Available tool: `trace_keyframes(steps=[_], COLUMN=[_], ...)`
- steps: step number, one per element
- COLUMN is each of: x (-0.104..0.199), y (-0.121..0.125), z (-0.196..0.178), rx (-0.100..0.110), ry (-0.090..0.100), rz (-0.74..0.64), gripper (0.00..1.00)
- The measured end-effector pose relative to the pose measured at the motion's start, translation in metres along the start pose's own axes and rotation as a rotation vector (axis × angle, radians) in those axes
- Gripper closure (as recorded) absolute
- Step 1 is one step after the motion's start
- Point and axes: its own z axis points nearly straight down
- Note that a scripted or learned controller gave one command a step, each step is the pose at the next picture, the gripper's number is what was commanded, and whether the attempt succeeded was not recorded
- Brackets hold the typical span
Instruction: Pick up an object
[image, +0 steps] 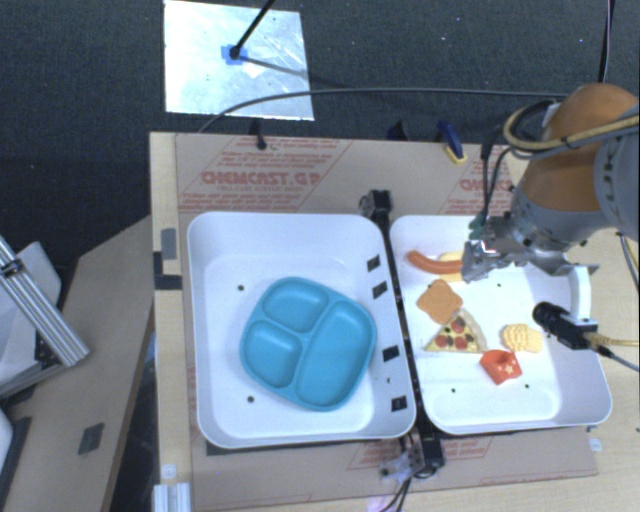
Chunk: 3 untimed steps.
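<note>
Red toy block (501, 366) sits toward the right bin's (520, 415) open front, beside a yellow piece (521, 337) and pizza slice (456, 335). Jaws (477, 260), grip impossible to tell, hang over a sausage (434, 262) near the back edge. Left bin (215, 330): blue plate (305, 342).

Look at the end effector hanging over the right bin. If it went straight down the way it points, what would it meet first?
Most likely the hot dog. The end effector sits at its right end in the right bin. Height is unclear from this slanted view, so it might reach bare bin floor beside it instead.
</note>
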Motion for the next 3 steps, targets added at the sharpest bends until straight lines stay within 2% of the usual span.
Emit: trace_keyframes(steps=[1,2,3], x=[0.049,0.111,0.166], y=[-0.011,-0.024,-0.029], z=[-0.013,-0.019,-0.007], rx=[-0.001,0.0,0.001], ry=[0.0,0.001,0.0], rz=[-0.001,-0.003,-0.002], gripper=[1.0,1.0,1.0])
